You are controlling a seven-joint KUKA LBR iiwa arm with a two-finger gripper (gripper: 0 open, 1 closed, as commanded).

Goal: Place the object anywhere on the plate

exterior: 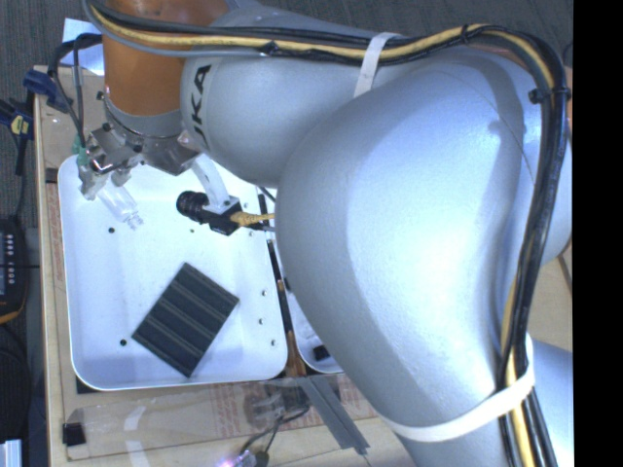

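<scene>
The grey arm (409, 212) reaches in from the right and covers most of the scene, its bulky links hiding nearly all of the right bin (313, 350), of which a small near-left corner shows. An orange band (146, 37) sits above the wrist at the far left, with black and yellow cables (292, 39) running along the top of the arm and white ties strapping them down.

The end effector (109, 185) hangs over the far-left corner of the left bin (97, 348). Its fingers (125, 207) look pale and see-through against the white floor, tips low near the bin bottom. How far apart they stand cannot be told, and no object shows between them.

A dark, ribbed, square plate (186, 318) lies flat in the near half of the left bin, turned on the diagonal so one corner points to the near side. It is well apart from the end effector and nothing rests on it. A small black part with a brass-coloured tip (216, 211) hangs from the wrist assembly over the far right of the bin; whether it touches the floor is unclear.

The bins rest on a wooden table (175, 412), with some clutter and tape along its near edge. Blue clamps (39, 86) and cables lie at the far left.
</scene>
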